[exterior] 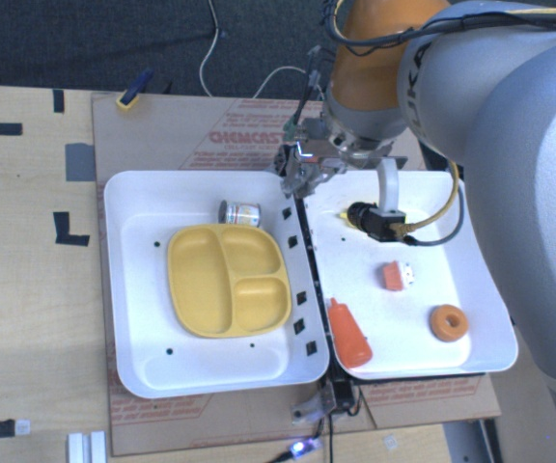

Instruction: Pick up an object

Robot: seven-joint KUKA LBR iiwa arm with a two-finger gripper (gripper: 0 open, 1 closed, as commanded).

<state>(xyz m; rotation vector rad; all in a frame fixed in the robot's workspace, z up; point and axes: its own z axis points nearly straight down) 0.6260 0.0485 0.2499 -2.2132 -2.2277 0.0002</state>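
My gripper point(295, 174) hangs over the far end of the divider between the two bins, and I see nothing held in it. A small silver can point(239, 213) lies on its side in the left bin point(124, 258), just left of and nearer than the gripper. Next to the can rests a yellow divided plate point(228, 280). The right bin point(481, 287) holds a red-orange bottle-shaped object point(349, 334), a small orange and white block point(396, 276) and a brown ring doughnut point(449, 323).
A black connector on a yellow cable point(375, 220) hangs from the arm over the right bin's far part. The big grey arm covers the right bin's far right corner. A blue and yellow clip point(135, 89) lies on the bench beyond the bins.
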